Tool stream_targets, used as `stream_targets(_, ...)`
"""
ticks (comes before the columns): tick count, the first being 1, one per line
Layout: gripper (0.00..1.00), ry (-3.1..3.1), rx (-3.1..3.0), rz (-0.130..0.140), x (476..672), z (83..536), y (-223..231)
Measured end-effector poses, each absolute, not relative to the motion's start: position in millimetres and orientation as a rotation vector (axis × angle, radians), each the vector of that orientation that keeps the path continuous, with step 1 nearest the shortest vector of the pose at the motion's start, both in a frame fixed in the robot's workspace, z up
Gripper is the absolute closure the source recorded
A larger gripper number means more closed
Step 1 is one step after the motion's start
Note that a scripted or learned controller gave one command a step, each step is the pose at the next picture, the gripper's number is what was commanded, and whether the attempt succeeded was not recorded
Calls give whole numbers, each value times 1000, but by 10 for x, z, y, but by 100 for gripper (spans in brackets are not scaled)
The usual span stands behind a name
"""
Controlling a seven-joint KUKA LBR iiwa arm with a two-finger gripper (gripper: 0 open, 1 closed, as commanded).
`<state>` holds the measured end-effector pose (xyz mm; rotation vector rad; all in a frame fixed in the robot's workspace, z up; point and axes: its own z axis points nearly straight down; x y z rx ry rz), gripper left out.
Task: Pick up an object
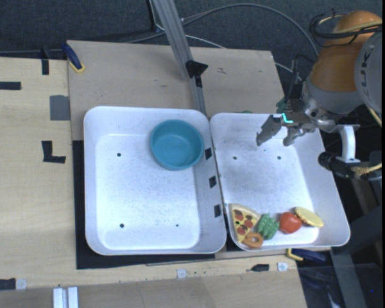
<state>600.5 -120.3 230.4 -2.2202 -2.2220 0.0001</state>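
Where toys crowd, claw (277, 135) spread.

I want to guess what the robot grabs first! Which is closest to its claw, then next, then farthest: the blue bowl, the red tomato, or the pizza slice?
1. Red tomato: near edge of the right bin, below the gripper.
2. Pizza slice: same bin, near-left corner; too close to the tomato to call firmly.
3. Blue bowl: left bin, farthest.

Grey arm (366, 63) at the right of the frame, with a big orange band, black cables looped on top, and dark metal gripper (278, 135) fingers.
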Motion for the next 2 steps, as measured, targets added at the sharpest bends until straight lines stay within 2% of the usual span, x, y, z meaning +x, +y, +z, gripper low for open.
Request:
stream_targets(1,0,-2222,-2220,0,6004,2304,-1203)
stream_targets(2,0,-2220,-2218,4,6038,1862,-1160)
